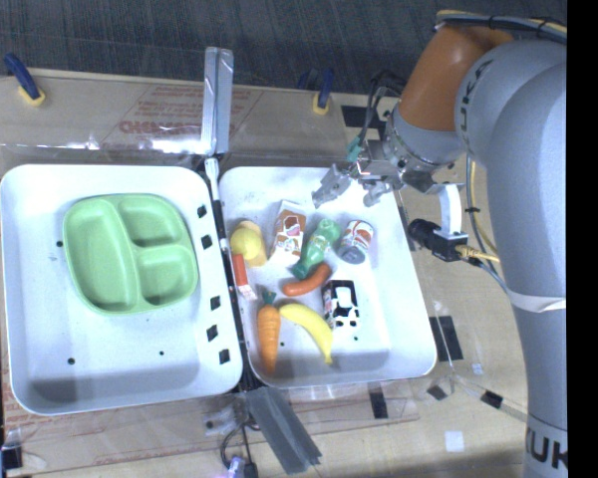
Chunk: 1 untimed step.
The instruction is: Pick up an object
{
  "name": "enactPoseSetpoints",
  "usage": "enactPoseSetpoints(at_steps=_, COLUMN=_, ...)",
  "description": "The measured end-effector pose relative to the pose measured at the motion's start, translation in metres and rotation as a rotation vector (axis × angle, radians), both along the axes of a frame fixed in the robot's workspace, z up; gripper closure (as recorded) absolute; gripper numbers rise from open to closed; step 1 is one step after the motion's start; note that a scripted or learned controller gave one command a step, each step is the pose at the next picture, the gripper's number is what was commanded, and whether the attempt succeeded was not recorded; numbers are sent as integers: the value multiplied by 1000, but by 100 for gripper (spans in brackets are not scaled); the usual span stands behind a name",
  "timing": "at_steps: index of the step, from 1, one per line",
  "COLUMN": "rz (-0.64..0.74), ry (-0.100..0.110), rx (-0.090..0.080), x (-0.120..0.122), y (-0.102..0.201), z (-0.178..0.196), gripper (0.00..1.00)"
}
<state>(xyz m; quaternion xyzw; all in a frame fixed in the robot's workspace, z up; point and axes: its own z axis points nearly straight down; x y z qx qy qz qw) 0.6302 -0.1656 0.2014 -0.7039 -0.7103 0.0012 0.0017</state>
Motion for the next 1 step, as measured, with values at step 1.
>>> enactPoseSetpoints(at_steps=1, rz=46, ry=-13, rx=-2, x=-34, y=9, z=-82, gripper=0)
